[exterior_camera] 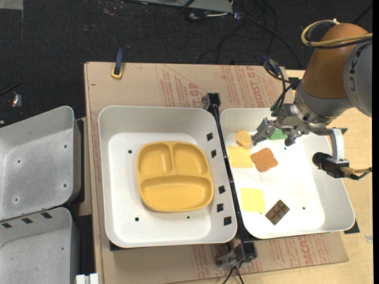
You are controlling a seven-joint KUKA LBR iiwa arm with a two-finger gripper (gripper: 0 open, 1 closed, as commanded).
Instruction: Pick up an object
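Observation:
My gripper [275, 135] hovers over the far left part of the right bin [320, 209], its two dark fingers spread open. A small green piece [276, 133] shows in the gap between them; I cannot tell whether they touch it. Just left of the gripper lies a round orange-yellow piece [243, 138]. In front of it lie a pale yellow square [239, 157] and an orange-brown square [263, 159]. Nearer the bin's front sit a bright yellow square [253, 200] and a brown chocolate-like block [276, 212].
The left bin [118, 218] holds a yellow divided plate [175, 176]. A black divider with clips [222, 176] runs between the bins. The arm's grey and orange wrist [331, 70] looms over the right bin's far right corner. A black fitting [325, 161] sits at the bin's right rim.

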